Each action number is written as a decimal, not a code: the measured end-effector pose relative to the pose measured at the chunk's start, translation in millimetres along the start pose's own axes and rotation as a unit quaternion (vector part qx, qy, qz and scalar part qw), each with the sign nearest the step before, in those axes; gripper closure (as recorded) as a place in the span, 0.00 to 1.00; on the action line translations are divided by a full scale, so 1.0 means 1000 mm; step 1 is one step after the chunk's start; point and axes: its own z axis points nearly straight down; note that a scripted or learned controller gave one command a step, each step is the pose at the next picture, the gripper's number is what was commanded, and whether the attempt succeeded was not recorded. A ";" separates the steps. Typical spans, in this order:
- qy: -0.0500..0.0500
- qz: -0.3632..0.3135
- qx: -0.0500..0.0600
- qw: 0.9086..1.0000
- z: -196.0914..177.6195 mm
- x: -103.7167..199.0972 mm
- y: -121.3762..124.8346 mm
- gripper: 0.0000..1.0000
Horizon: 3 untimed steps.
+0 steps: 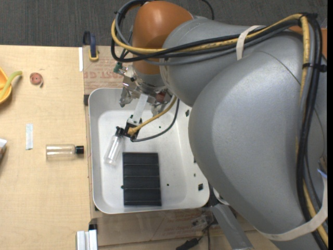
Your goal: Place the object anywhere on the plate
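Grey arm (250, 119) foremost — clear vial (112, 150) in bin (179, 163), near the jaws

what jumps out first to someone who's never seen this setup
A huge grey arm with an orange dome looms over the right side, reaching down over a white bin. In the bin lie a black ridged slab toward the bottom of the view and a clear bottle by its upper left corner. A second clear bottle lies on the wooden bench to the left.
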 end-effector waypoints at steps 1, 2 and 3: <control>0.000 -0.170 0.000 0.985 -0.124 -0.078 0.014 0.00; 0.000 -0.149 0.000 0.989 -0.197 -0.125 0.041 0.00; 0.000 -0.215 0.000 0.977 -0.243 -0.169 0.108 0.00</control>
